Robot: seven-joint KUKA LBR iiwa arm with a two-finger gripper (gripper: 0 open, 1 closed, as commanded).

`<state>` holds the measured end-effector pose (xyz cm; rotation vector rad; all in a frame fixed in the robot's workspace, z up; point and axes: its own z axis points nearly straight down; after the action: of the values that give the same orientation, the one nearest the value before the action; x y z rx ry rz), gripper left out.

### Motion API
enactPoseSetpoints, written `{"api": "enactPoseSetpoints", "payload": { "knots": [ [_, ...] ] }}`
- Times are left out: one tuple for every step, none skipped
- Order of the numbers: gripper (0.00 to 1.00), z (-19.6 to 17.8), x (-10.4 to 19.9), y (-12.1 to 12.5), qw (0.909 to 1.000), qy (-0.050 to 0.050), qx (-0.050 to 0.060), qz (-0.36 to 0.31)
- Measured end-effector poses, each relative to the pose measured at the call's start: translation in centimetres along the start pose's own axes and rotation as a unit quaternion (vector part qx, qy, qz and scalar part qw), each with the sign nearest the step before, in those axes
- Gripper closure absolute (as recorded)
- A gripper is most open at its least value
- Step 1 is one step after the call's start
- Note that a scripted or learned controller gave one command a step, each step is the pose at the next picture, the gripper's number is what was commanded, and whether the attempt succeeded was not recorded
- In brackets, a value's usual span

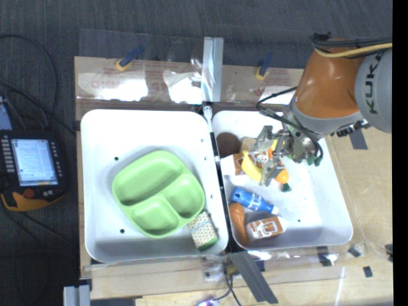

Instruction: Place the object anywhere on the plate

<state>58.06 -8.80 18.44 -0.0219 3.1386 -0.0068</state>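
My table (373, 190) carries two white bins side by side, and I take the divider between them as my landmark. Left of the divider sits the left bin (102, 139), and in it lies the green plate (159, 193), a three-part dish turned at a slant, nothing resting on it. Right of the divider is the right bin (325, 203), where my arm (331, 88) reaches in, its orange band above the wrist. My gripper (271, 164) hangs over the far part of that bin, a little right of the divider, low among the clutter; I cannot tell how far apart its fingers stand, nor whether anything is between them. Just beside it, toward the divider, lies a yellow banana-like object (252, 169), with a dark brown round object (227, 143) against the divider. Nearer the front, a blue and white bottle (254, 201) lies tilted, with an orange object (237, 217) and a brown packet (264, 228) close by. A small patterned box (203, 231) sits left of the divider, touching the plate's near edge
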Motion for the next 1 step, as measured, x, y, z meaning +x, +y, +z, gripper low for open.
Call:
{"api": "enactPoseSetpoints", "payload": {
  "knots": [
    [1.0, -10.96, 5.89, 4.22, 0.997, -0.004, -0.002, -0.078]
  ]
}}
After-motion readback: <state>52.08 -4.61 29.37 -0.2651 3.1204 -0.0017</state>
